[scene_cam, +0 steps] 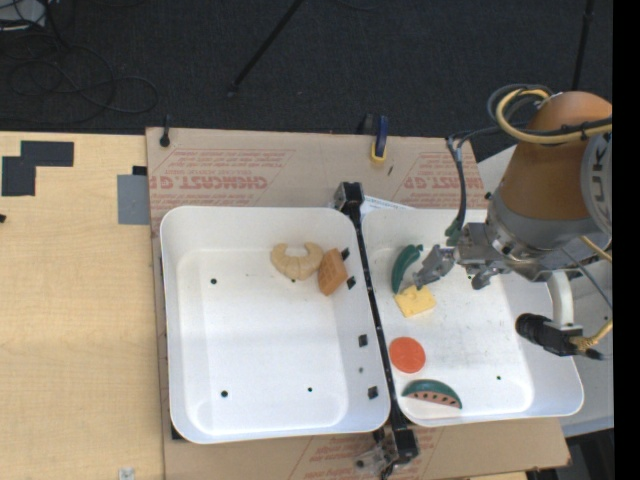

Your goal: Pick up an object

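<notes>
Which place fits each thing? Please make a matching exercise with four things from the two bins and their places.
Things:
1. croissant
2. cheese wedge
3. orange disc
4. watermelon slice

Places:
A. right bin, near its front edge
B. left bin, beside a brown bread piece
C. right bin, just below the pincer
D. right bin, between the cheese and the watermelon

Pairs: 1-B, 2-C, 3-D, 4-A

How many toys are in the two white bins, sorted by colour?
Tan or beige: 1, the croissant
Brown: 1, the bread piece
Green: 1, the curved green toy
Yellow: 1, the cheese wedge
Orange-red: 1, the round disc
Green and red: 1, the watermelon slice
Total: 6
</notes>
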